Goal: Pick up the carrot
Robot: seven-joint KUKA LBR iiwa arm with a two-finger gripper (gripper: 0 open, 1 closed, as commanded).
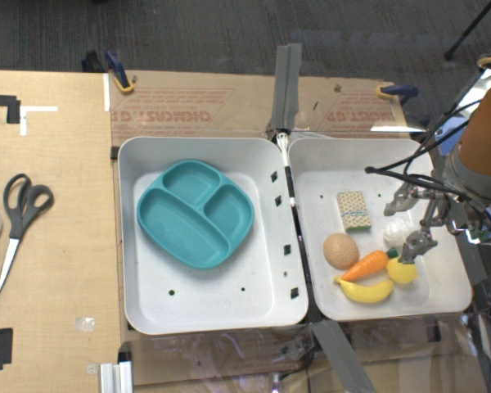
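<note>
The orange carrot (pixel 367 265) lies in the right bin (pixel 311 219), tilted, with its green end toward a yellow lemon (pixel 403 272). It touches the brown egg (pixel 340 250) on its left and rests against the banana (pixel 365 291) below it. My gripper (pixel 402 229) hangs over the right part of this bin, just up and right of the carrot's green end. It is open: its two grey fingers (pixel 416 245) stand apart, with a small white object (pixel 395 233) under the gap. Nothing is held.
A patterned sponge-like block (pixel 354 210) sits above the egg. The left bin (pixel 131 244) holds a teal divided plate (pixel 195 213). Scissors (pixel 20 211) lie on the bench far left. Black cables (pixel 409 170) trail from the arm over the right bin's far corner.
</note>
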